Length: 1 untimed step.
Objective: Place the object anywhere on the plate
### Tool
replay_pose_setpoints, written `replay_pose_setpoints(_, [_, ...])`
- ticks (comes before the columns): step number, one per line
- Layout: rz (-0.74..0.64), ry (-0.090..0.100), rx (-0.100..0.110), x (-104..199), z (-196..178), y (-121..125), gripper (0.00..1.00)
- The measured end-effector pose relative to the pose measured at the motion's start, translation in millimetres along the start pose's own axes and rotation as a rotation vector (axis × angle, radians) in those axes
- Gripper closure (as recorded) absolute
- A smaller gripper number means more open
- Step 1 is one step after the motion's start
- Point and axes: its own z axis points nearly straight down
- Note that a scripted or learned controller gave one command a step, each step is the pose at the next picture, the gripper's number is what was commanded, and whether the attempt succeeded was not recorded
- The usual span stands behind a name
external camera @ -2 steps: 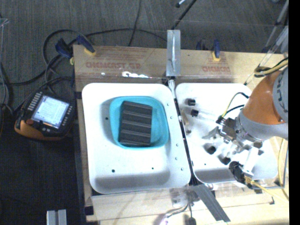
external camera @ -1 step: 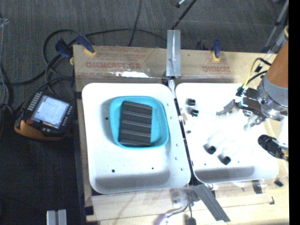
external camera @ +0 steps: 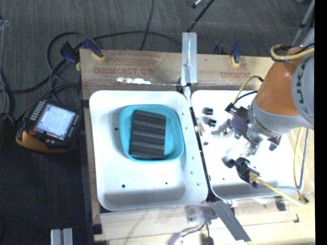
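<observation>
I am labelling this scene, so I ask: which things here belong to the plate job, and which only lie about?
Job: dark ribbed block, lying on the blue plate in the left bin.
Lying about: handset with screen, left of the bench; small black bits in the right bin.

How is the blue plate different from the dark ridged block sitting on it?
The light-blue plate is smooth; the dark grey block has ridges across it. The plate is bigger, and its rim shows all around the block. The plate lies in the left white bin; the block lies on the plate. Both are rounded rectangles.
</observation>
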Motion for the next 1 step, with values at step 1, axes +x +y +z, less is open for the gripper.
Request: replay_pose_setpoints(1, [0.09, -0.002, -0.003, -68.4, -22.3, 45.2, 0.0])
